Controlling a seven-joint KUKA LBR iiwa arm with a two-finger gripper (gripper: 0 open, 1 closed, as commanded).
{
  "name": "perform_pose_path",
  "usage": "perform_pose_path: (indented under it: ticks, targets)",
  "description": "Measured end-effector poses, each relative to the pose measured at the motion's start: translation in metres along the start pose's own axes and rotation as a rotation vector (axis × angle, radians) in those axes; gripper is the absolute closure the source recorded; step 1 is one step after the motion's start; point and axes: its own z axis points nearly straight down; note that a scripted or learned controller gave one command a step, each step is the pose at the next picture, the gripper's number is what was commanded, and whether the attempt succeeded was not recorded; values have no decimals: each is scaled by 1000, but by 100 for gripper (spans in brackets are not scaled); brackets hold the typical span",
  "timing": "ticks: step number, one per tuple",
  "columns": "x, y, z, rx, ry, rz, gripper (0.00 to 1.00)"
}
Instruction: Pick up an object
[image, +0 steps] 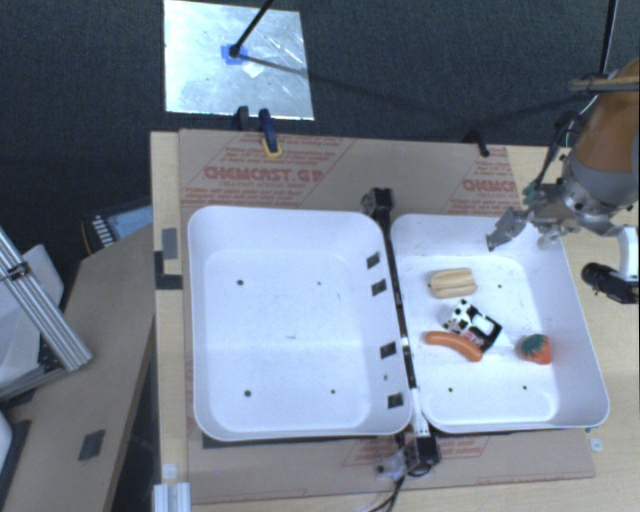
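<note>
My claw (522, 227), open and empty over the right bin's (575, 300) far rim; hot dog (453, 343) abuts cow toy (470, 322), risking a double catch.

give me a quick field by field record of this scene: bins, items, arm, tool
left bin: white, shallow, only small dark holes visible in its floor
right bin: white, shallow, holds four items
bun: tan, toward the back of the right bin
black and white item: mid bin, touching the sausage
sausage: orange-red, lying flat
small orange item: green on one side, near the right wall
tool: above the right bin's back edge, apart from every item, nothing seen in it
task state: no item lifted yet
</note>
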Motion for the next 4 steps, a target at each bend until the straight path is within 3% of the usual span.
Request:
perform_pose_path:
  ticks: [1, 2, 3, 4]
  targets:
    - [100, -5, 99, 8, 6, -9, 0]
    - [93, -3, 82, -1, 1, -2, 100]
    - [171, 3, 0, -7, 3, -8, 100]
    - [81, -47, -7, 3, -2, 10, 100]
